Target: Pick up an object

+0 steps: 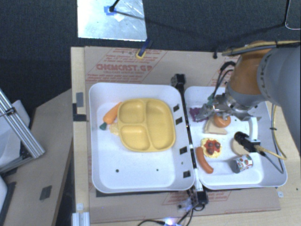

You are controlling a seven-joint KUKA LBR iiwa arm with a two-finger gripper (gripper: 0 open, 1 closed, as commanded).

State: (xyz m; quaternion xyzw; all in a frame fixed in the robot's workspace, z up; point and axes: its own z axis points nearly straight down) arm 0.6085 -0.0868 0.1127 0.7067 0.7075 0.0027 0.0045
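Your claw (pixel 210 111) hangs low inside the right bin (pixel 270 177), close to that bin's left wall. The wrist and the grey arm (pixel 277 74) above it cover much of it, so you cannot tell whether it is wide or narrow, or whether anything is caught in it. Just below and to the right of the claw in the view lies an orange round piece (pixel 222 121). It is the nearest thing to pick, but the dark metal above it hides its top edge, so you cannot tell whether the two touch. A pale wedge (pixel 212 128) pokes out from under that piece, directly below the claw. Just left of the claw is a small purple cluster (pixel 194 112), too blurred to name. Further below the claw sits a yellow disc topped with red (pixel 212 147). Beyond that, a reddish sausage (pixel 204 160) lies at a slant beside the bin's left wall. Below and well to the right of the claw you have a pale round disc (pixel 236 148), partly hidden, and a small can (pixel 242 163) on its side with an unreadable label. Left of the claw, across the divider, the left bin (pixel 141 178) holds a yellow divided plate (pixel 143 125). At the plate's far side is an orange carrot (pixel 111 113), whose green tip is hard to make out. Both bins rest on printed cardboard (pixel 124 66) on the bench (pixel 51 126).
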